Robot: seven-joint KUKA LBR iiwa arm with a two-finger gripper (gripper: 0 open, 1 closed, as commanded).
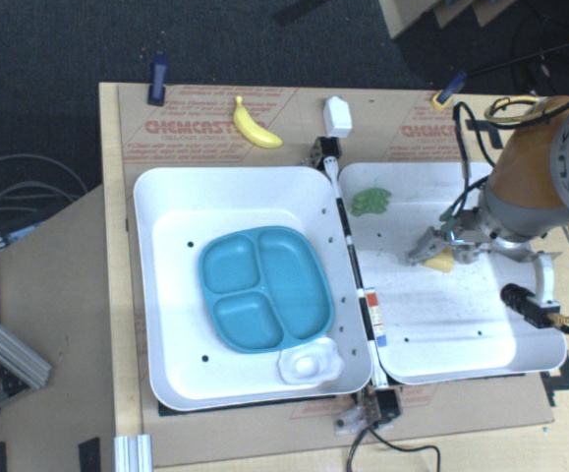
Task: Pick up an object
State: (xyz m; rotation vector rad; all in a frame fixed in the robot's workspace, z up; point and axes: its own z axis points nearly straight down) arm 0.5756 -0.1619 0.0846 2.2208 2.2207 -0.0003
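Target looks like the small pale-yellow piece [442,262] in the right bin [461,347]: flat-ish wedge, soft edges, too small to tell more. It sits in the upper-middle of that bin's floor, toward the right wall. Gripper [431,251] is down right at it, tips touching or just beside its left end; can't tell whether the fingers are apart or clamped on it. Green leafy item [370,202] is in the same bin, up-left of the yellow piece, near the top-left corner, well apart from it. Floor below the yellow piece is bare white down to the near wall. Left bin [166,264] holds a blue divided plate [264,288] and a white cup-like thing [307,364]. Banana [255,128] lies on the bench above the left bin.
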